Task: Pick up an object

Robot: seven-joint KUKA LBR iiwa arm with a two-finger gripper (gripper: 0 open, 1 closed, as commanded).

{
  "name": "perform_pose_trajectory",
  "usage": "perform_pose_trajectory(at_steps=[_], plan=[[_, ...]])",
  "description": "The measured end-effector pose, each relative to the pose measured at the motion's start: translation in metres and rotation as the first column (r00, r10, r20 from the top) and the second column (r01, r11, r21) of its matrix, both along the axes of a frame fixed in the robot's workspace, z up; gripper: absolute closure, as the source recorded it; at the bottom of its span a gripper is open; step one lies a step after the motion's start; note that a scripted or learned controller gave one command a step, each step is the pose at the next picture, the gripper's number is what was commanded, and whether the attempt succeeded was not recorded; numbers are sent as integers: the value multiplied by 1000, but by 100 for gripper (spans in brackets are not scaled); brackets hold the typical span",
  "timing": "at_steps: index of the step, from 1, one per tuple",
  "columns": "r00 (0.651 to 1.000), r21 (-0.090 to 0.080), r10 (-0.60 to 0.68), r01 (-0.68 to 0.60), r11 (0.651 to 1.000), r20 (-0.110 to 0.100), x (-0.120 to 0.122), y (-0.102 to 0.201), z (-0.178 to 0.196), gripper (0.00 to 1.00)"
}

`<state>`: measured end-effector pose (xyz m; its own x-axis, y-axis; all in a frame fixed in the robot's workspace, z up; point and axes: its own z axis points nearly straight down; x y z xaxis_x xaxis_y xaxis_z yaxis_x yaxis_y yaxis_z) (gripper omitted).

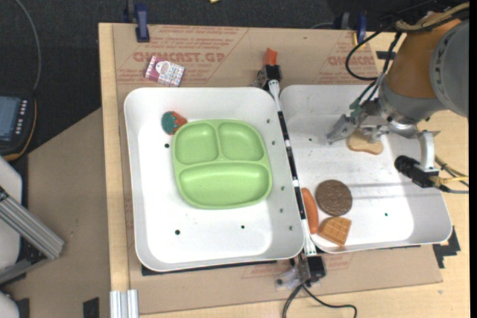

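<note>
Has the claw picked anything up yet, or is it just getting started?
Nothing looks lifted yet. The claw is down in the right bin, right beside a tan bread-like piece; whether it grips it is unclear. The brown disc, waffle and carrot lie untouched.

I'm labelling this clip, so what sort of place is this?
Probably a robotics lab test bench: a robot arm reaches over two white bins clamped to a cardboard-topped bench, with toy food such as a waffle and cables around.

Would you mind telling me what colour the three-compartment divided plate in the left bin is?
The divided plate is light green, as the camera view shows.
</note>
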<state>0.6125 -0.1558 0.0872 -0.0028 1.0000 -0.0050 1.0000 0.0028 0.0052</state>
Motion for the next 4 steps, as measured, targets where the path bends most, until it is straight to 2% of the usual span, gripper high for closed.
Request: perform_pose_trajectory(at_steps=[1, 2, 3, 4], plan=[[1000, 1, -4, 4, 1000, 2, 32, -52, 41, 0], [1000, 1, -1, 1, 1000, -2, 14, -21, -2, 0], [1000, -1, -2, 2, 1000, 8, 17, -22, 13, 100], [1000, -1, -2, 2, 1000, 6, 16, -22, 12, 0]])
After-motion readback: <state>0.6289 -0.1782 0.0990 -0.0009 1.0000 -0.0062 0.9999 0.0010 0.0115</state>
